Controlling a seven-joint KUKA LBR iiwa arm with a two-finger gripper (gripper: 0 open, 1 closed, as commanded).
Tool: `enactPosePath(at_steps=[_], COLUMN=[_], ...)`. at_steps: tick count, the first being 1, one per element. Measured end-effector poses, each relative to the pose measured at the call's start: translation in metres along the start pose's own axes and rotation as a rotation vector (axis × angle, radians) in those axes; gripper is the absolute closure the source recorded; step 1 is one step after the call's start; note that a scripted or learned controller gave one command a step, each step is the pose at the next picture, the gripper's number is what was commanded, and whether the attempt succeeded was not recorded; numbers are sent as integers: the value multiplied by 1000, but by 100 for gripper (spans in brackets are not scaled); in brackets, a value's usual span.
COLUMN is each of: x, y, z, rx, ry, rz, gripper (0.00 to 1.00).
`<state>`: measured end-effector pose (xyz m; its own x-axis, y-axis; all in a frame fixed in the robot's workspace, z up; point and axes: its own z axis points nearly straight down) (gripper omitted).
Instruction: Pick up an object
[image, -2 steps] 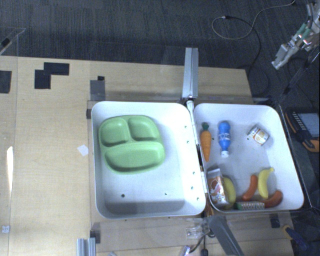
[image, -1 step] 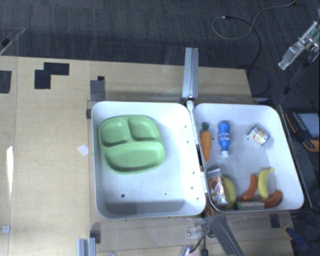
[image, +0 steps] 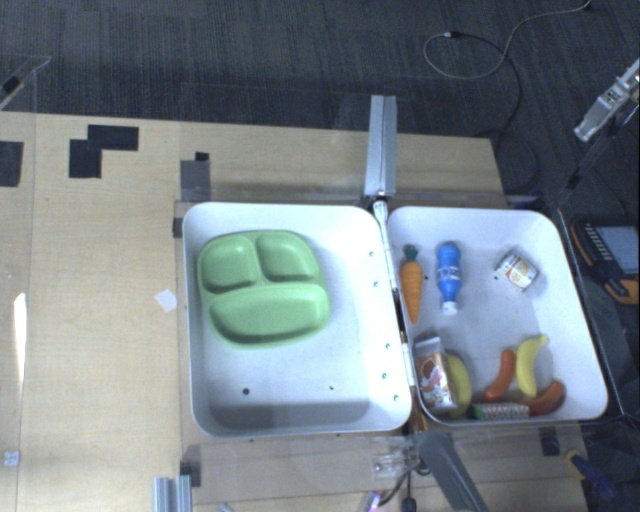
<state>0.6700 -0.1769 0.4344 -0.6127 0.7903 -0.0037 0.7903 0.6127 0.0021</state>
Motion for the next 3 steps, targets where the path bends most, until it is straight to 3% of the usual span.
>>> enactPosePath(at_steps=[1,3], x=[2,-20], y=[-1,-19], z=[0,-1], rx=[0,-2], ry=[2,-1], rz=[38,-349], gripper=[100,100])
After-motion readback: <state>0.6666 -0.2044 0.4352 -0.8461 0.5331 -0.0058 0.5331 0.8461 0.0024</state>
